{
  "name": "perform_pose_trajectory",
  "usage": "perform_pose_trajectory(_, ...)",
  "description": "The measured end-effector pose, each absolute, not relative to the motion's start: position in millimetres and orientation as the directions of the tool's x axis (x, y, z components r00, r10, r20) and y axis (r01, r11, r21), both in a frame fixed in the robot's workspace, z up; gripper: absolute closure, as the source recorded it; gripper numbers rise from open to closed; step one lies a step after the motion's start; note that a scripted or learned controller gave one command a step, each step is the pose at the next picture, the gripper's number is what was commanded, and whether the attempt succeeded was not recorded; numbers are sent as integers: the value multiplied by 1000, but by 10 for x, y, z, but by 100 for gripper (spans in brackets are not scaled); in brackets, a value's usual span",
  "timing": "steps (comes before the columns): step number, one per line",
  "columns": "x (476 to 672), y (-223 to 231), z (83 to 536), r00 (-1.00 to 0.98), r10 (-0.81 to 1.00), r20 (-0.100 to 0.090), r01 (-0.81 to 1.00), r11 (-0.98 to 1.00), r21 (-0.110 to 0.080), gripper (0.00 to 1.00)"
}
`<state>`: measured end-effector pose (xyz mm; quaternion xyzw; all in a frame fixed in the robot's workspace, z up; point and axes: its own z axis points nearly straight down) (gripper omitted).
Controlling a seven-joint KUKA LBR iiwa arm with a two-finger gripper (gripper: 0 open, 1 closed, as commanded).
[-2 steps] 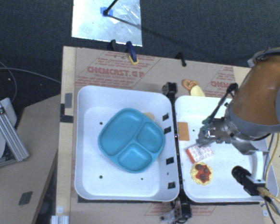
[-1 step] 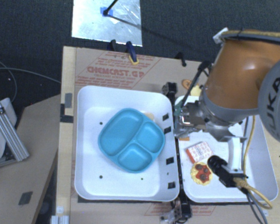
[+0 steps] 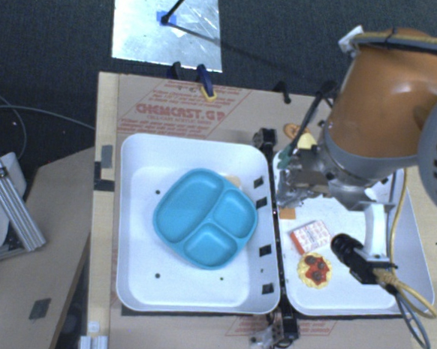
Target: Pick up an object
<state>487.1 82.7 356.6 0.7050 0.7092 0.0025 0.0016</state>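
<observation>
We hover the gripper (image 3: 291,185), its grip state impossible to tell, over the right bin (image 3: 412,245), where the pizza slice (image 3: 315,269) at five o'clock still awaits our descent.

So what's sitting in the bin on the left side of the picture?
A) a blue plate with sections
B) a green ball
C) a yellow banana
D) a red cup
A: a blue plate with sections lies in the left bin, while the small pizza toy and the red and white packet lie in the right bin.
</observation>
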Motion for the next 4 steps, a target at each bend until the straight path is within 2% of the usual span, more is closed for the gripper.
perform_pose_trajectory(1,4870,755,3249,0,1000,0,1000,0,1,100)
perform_pose_trajectory(2,4870,758,3260,-3,1000,0,1000,3,2,0)
perform_pose_trajectory(3,4878,759,3371,-7,1000,1,1000,7,5,100)
perform_pose_trajectory(4,4871,717,3728,-5,1000,1,1000,5,6,100)
